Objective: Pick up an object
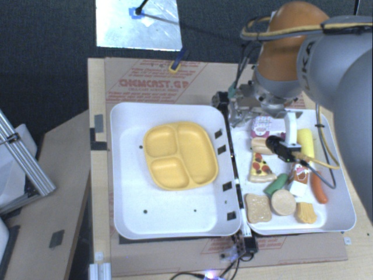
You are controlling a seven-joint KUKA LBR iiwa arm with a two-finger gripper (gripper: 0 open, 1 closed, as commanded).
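Toy food [284, 179] lies crowded in the right bin [344, 214], just below the gripper [239, 114], whose grip I cannot tell, so a descent might nudge neighbouring pieces and miss.

Left white bin [125, 214] sits on a cardboard sheet [151, 83] w/ red print along its back edge; yellow 3-compartment plate [180, 155] lies flat approx. mid-bin, slightly twds the bin's back-right, apart from all four walls; row of small black clips [221, 150] runs down the bin's right rim; small yellow piece [175, 67] at the cardboard's back edge, near its centre; shiny silver sheet [137, 16] beyond that edge, w/ a blue patch [135, 12] by its back-left; tan bench [61, 174] shows left of the cardboard; aluminium rails [23, 162] cross its left edge; small grey square [56, 238] nr its front-left corner.
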